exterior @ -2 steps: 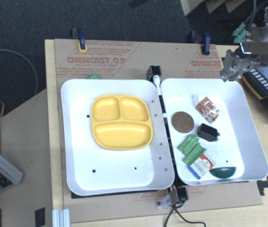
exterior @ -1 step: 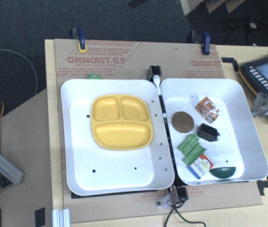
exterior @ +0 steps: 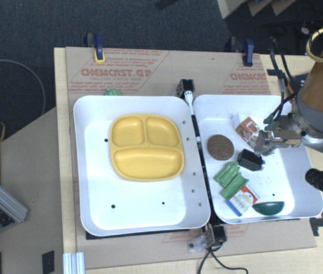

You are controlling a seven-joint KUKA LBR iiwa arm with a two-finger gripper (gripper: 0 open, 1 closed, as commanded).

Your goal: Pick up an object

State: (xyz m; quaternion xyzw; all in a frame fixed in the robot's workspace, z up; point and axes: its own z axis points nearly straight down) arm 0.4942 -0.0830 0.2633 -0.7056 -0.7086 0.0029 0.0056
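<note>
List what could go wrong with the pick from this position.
1. The gripper hangs between the black block and the orange packet, which lie close together, so a descent may nudge one or catch both.
2. The brown disc and green piece crowd the same area and could get shoved.
3. The right bin's wall is near the arm; a wide move might clip it.

Tray in left bin — disc in right bin.

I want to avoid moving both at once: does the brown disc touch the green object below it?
Apart. The camera view shows white bin floor between the brown disc and the green object.
</note>
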